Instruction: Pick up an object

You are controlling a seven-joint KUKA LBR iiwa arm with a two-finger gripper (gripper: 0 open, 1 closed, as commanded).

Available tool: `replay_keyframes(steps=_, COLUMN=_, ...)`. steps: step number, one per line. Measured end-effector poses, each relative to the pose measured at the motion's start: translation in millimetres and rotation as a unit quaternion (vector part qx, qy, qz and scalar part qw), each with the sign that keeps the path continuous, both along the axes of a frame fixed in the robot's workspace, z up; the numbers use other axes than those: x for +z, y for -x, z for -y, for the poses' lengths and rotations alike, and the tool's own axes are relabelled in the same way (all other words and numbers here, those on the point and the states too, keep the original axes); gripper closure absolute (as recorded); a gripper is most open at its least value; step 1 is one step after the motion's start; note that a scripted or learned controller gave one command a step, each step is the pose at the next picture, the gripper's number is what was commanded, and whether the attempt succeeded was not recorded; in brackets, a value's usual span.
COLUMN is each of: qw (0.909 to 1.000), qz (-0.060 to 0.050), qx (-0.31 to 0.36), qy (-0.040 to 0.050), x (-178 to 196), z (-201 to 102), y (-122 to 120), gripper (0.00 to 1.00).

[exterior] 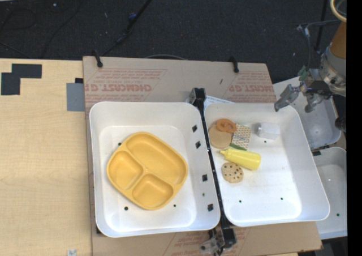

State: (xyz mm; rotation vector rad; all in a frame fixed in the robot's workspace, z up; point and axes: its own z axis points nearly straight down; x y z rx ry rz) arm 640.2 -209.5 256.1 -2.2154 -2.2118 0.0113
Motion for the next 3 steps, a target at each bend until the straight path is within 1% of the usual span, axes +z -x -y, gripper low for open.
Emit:
replay_keyframes(steps=1, qw=1.0, qz=0.006, qx=0.001, qy=0.0016, x=7.5, z=-0.3, y=-2.3, gripper=0.0)
replay_keyframes(steps=2, qw=1.0, qz=0.003, qx=0.001, qy=0.0006, x=-47.0, z=-5.5, y=7.9, gripper=0.0)
replay_keyframes(steps=3, qw=1.0, qz=0.003, qx=0.001, qy=0.0008, x=-91.9, z=-3.4, y=4.2, gripper=0.0)
